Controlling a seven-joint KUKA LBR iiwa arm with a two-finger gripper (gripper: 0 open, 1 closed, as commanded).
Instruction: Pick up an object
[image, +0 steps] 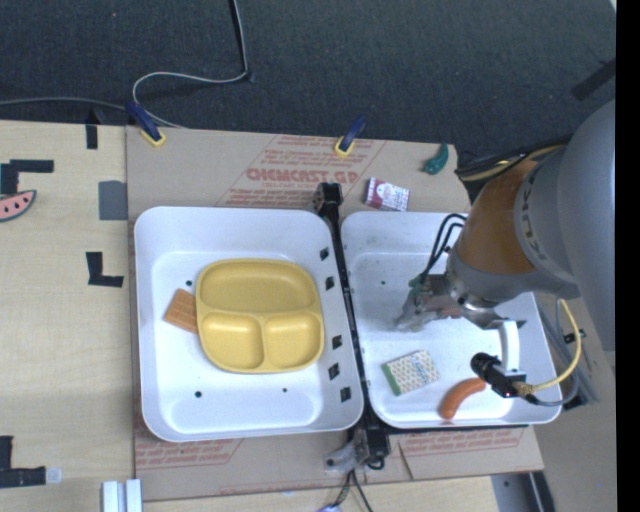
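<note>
Much of the right bin (375, 255) is covered by the grey arm (585, 215) and its orange band (495, 235), which reach in from the right and hide the bin's far right wall and upper right corner. Below the band, the gripper (415, 312) hangs low over the middle of that bin, pointing toward the divider; its tip is a dark blur against the white floor, so I cannot tell how it stands or whether it has hold of anything. Nothing can be made out in its grasp. Loose objects lie nearer the bin's front edge: a small green-and-white patterned packet (410, 371) just below the gripper, apart from it, and an orange sausage-shaped toy (461, 398) near the front wall, beside a white and black fitting on the arm. Bare floor shows in the right bin's upper left part, between the gripper and the divider. In the left bin (160, 380), a yellow three-compartment plate (261, 313) sits at the middle, with a brown flat piece (181, 311) partly tucked under its left rim, its shape hard to judge. Open white floor runs around the plate, widest along the front. Behind the bins, on the cardboard, lies a small red-and-white packet (386, 194).
</note>
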